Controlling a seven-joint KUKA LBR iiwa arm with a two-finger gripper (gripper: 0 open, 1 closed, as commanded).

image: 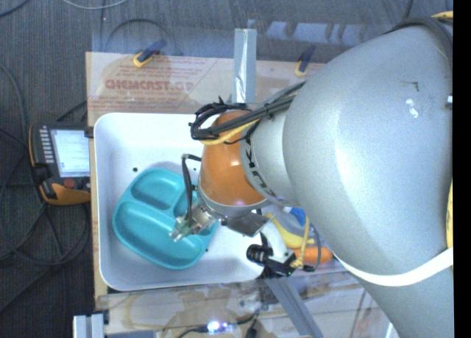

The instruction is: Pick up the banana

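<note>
left bin (110,145): a shallow white tray is seen left of centre, set on a bench with a printed cardboard sheet (147,82) behind its far edge; this bin is taken as the landmark for all places below.
teal dish (147,219): a two-compartment teal dish is laid inside the left bin, in its near half, tilted slightly so that one lobe lies toward the bin's far side and the other toward its near side.
arm (368,152): a large grey body is reached in from the right of the left bin and much of the bin's right side is covered by it; an orange band (224,174) is seen above the wrist, over the bin's right half.
gripper (179,232): it is lowered onto the right edge of the teal dish, within the left bin; the fingertips appear drawn close together on or against the dish rim, and no object is seen between them, though the detail is small and blurred.
banana (294,238): a strip of yellow is made out just past the left bin's right edge, near its near-right corner, mostly hidden under the arm; it is well apart from the gripper.
orange item (318,255): it is seen just beside the banana.
handheld pendant (59,156): it is laid on the floor just outside the left bin's left edge.
</note>
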